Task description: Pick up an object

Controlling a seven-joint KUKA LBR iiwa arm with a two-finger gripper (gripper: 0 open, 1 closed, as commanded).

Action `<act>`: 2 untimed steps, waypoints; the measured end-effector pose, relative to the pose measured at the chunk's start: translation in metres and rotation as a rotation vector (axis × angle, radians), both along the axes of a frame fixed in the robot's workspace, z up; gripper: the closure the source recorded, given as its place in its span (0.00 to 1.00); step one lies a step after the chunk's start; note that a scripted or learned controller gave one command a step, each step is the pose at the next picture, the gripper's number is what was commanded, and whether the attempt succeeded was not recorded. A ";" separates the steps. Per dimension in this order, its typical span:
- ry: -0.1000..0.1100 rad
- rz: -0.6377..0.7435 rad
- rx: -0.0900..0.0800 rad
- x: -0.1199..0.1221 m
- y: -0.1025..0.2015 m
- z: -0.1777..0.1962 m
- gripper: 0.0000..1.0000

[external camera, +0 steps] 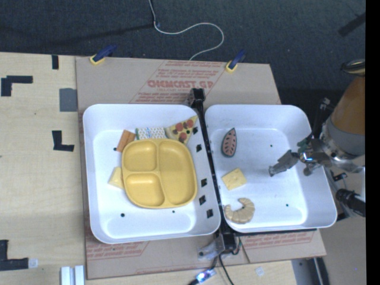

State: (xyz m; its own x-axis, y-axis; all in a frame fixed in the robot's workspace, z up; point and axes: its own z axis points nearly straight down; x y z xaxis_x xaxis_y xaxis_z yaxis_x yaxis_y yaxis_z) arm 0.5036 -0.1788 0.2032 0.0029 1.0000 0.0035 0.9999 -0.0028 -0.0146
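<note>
Nothing lifted yet. Over the right shallow white bin (297,119), at three o'clock, grey two-finger gripper (292,162) with jaws spread and bare. Resting untouched at nine o'clock on that bin's floor: tan croissant-shaped piece (240,210), pale yellow cheese wedge (233,179), watermelon slice (229,142). Whole pick remaining.

The light is soft and even, and it seems to come from above. The two white bins are the brightest things: the left bin (98,159) and the right bin (297,120) shine pale, a little washed out along their rims. The yellow tray (159,172) has a small soft shadow at its lower edge. The floor at the top is dark blue and dim. The whole picture is a bit fuzzy, so small things look smeared. The arm (350,120) at the right edge looks blurry.
</note>
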 end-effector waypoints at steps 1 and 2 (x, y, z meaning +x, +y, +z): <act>-0.012 0.004 -0.003 0.003 0.000 0.006 0.00; -0.010 0.004 -0.003 0.012 -0.002 -0.044 0.00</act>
State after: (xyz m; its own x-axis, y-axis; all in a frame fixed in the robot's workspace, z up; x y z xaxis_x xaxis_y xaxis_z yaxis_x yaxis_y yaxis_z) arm 0.5153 -0.1810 0.1594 -0.0012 1.0000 0.0001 1.0000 0.0012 -0.0045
